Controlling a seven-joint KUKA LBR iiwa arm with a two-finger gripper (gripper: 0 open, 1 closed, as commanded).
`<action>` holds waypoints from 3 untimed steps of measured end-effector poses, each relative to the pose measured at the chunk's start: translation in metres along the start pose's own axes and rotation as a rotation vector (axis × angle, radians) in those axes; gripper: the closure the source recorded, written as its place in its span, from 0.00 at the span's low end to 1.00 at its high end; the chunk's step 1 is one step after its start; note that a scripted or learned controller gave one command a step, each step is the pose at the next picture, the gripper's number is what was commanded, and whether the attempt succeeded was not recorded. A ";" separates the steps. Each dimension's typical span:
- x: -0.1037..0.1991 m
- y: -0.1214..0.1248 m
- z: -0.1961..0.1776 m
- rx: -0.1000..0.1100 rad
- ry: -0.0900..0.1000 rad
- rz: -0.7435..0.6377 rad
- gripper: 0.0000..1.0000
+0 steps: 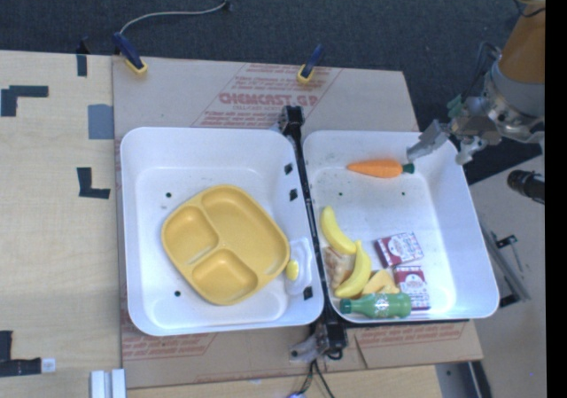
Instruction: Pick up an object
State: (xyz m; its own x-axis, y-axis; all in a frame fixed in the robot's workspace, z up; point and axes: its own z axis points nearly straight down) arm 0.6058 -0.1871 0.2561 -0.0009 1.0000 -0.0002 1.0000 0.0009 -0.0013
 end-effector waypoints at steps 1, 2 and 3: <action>0.023 0.024 0.108 0.003 0.001 0.000 0.00; 0.066 0.063 0.141 -0.001 0.000 -0.001 0.00; 0.022 0.063 0.157 -0.018 -0.002 -0.004 0.00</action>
State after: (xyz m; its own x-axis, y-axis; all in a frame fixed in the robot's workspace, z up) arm 0.6684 -0.1646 0.0986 -0.0049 1.0000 -0.0019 0.9998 0.0049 0.0172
